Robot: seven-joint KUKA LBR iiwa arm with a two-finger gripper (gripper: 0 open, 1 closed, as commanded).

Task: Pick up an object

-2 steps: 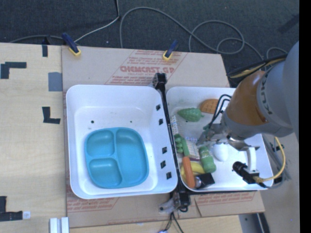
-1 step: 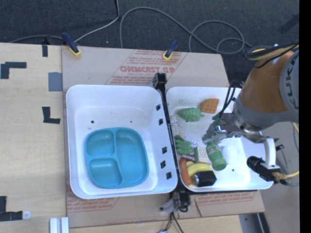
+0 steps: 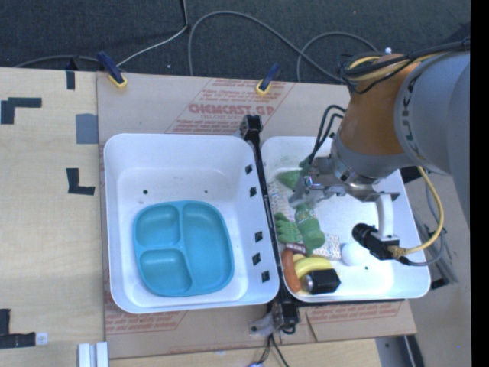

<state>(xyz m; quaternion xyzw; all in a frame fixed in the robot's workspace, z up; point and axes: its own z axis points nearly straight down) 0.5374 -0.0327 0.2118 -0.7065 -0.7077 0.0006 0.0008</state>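
Well to the left of the hand (image 3: pixel 307 192) we saw a blue divided plate (image 3: pixel 183 247) lying in the left bin (image 3: pixel 122 159). The hand hung low over the right bin's (image 3: pixel 397 281) left part; we could not tell how it was set. Just below it lay green pieces (image 3: pixel 299 229), and beyond them a banana (image 3: pixel 312 265), a black block (image 3: pixel 324 281) and a white ball (image 3: pixel 353 254).
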